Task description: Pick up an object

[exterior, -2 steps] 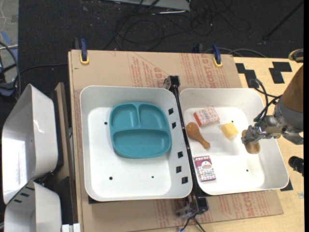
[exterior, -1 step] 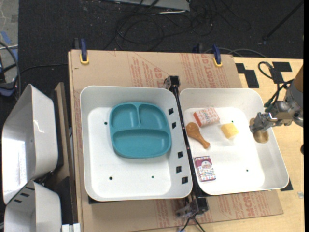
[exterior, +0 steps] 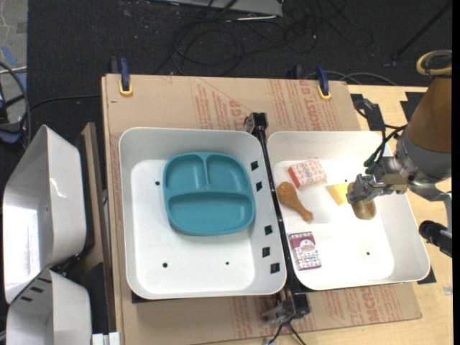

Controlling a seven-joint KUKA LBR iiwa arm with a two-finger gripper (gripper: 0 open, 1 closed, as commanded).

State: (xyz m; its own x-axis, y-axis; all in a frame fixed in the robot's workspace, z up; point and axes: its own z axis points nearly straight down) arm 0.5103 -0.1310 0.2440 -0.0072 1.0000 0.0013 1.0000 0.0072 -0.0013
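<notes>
Nearest you, the cardboard-topped counter carries two shallow white bins so loose items can't roll off. Your left white bin holds a teal divided plastic plate, lying flat. Your right white bin holds the pickable clutter: brown toy drumstick, red snack packet, pink printed card, yellow wedge. Your gripper hangs just beside the wedge; whether it is spread or pressed together, you cannot tell.

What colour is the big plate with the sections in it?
The divided plate is teal blue all over. It shows well in the camera view, lying in the left bin.
</notes>
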